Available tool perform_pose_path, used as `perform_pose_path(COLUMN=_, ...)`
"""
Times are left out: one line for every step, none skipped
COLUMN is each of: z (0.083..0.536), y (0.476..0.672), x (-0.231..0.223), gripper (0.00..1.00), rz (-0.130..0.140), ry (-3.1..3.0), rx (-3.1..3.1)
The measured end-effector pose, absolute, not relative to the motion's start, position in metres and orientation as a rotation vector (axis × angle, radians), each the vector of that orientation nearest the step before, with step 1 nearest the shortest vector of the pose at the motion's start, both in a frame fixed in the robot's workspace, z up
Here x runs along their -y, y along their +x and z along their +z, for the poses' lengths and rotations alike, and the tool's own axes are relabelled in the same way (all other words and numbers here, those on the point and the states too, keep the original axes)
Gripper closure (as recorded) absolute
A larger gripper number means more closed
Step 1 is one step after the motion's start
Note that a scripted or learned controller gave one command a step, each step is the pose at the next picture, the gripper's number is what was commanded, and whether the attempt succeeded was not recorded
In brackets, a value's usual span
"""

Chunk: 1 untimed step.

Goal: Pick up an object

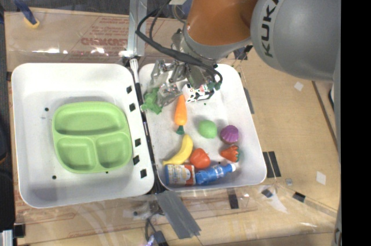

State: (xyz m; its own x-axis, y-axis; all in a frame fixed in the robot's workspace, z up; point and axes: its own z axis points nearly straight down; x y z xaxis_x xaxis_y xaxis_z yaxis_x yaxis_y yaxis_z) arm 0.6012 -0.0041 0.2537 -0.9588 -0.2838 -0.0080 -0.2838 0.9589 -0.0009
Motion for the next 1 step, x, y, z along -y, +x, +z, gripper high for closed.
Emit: perform_pose_path(z=0.1907, y=0.5739, x=0.0556, gripper=1.0, rz=0.001, ry=-1.123, rx=-2.936)
